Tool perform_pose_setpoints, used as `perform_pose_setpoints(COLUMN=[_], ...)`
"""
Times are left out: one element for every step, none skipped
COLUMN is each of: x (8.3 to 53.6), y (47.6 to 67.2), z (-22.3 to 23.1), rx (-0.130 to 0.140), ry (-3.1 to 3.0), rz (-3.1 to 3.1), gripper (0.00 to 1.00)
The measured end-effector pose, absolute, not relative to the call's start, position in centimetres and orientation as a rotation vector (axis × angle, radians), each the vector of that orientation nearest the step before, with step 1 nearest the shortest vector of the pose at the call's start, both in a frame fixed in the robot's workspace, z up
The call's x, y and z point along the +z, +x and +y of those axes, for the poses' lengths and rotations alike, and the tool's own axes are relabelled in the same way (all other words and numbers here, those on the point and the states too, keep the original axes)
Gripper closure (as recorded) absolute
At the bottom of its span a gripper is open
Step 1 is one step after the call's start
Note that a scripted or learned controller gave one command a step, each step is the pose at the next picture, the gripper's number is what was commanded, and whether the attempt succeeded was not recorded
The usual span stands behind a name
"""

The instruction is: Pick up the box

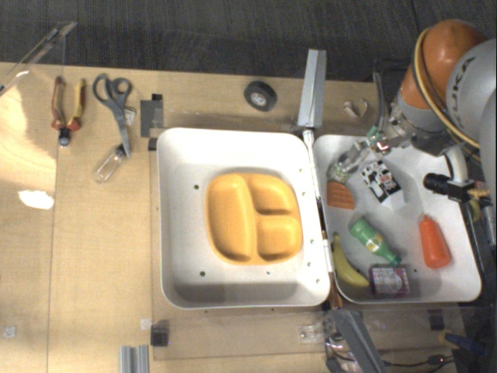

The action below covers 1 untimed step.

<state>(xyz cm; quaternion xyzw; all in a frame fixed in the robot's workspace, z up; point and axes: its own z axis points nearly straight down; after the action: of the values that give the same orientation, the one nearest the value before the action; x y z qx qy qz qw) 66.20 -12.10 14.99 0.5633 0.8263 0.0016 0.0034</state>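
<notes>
Purple-labelled small flat box (389, 280) lies at the right white bin's (466, 290) front edge, well apart from my gripper (376, 140) at its back; finger state unclear.

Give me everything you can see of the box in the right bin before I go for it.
The box is small and flat, dark purple-maroon with a paler printed face, likely cardboard though the print is too small to read. It lies flat on the right bin floor near the front edge, roughly square to it. The banana lies just to its left, close or touching; the green bottle sits just behind it. The claw is at the bin's far end, well away.
</notes>
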Motion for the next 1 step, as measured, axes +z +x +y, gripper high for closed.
perform_pose_setpoints(x=[18.69], y=[62.33], z=[-4.0], rx=[0.007], ry=[1.646], rz=[2.668], gripper=[0.0])
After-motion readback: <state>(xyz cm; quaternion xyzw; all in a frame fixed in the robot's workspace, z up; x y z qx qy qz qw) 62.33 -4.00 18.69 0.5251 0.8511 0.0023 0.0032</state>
